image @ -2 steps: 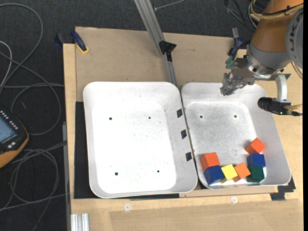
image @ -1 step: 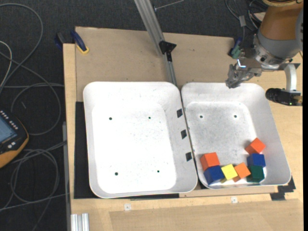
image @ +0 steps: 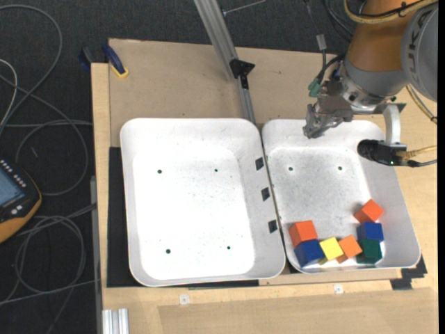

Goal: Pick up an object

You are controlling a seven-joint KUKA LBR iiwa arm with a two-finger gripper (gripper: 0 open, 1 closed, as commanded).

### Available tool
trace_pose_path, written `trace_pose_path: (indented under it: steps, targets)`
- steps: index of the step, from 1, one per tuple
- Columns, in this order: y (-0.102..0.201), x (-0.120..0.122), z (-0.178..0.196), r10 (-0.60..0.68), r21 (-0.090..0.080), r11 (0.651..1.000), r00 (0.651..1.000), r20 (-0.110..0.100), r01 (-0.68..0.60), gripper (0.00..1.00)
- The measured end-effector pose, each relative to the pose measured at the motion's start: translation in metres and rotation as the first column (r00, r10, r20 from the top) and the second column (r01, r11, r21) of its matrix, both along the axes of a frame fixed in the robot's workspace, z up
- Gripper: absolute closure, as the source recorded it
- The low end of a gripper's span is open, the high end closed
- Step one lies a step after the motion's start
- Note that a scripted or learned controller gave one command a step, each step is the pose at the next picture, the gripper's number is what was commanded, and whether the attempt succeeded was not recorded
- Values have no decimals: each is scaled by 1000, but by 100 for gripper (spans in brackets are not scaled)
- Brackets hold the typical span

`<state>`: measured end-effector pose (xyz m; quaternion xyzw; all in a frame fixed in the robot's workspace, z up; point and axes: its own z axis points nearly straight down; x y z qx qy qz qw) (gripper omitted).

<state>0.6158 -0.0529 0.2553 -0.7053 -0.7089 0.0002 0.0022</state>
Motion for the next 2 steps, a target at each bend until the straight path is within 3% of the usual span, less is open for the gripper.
trace_pose_path:
  steps: [2]
  targets:
    - [112, -23, -16, 2, 0, 1000, 1000, 0, -2, 100]
